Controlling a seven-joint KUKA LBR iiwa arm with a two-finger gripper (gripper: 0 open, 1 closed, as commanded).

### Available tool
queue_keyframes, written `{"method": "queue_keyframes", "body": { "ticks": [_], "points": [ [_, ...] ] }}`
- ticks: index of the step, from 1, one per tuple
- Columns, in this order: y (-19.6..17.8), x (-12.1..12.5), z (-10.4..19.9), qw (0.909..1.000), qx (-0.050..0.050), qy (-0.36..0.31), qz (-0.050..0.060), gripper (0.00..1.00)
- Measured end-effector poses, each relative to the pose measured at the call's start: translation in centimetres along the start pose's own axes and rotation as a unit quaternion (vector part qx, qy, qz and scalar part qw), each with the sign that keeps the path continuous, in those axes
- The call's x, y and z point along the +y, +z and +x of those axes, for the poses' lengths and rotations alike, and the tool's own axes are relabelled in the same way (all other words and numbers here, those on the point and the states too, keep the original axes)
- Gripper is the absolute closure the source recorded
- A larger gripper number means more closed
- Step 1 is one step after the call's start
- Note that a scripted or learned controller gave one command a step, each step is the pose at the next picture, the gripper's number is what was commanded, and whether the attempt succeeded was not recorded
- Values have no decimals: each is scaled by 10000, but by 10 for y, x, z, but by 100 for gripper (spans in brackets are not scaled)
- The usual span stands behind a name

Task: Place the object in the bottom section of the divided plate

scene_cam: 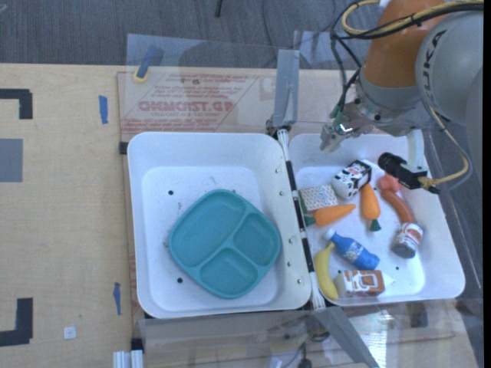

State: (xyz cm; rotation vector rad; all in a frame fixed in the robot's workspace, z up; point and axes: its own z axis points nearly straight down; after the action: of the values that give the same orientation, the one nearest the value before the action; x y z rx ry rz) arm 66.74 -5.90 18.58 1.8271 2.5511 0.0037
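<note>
step: pre-grasp, nothing picked | gripper (336, 134) over right bin (441, 282) far-left corner, fingers slightly apart, holding nothing | divided plate (224, 242) mid left bin (146, 167) | next: descend on toy, e.g. carrot (334, 214)

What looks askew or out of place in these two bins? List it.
Nothing looks spilled or damaged. The teal divided plastic plate sits turned at an angle to the left white bin's walls. In the right white bin, the toy food lies jumbled, and the blue plastic bottle and small orange-brown carton lie on their sides.
</note>
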Motion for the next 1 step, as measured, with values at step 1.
{"method": "queue_keyframes", "body": {
  "ticks": [1],
  "points": [
    [-193,-42,-53,10000,-10,76,1,100]
  ]
}}
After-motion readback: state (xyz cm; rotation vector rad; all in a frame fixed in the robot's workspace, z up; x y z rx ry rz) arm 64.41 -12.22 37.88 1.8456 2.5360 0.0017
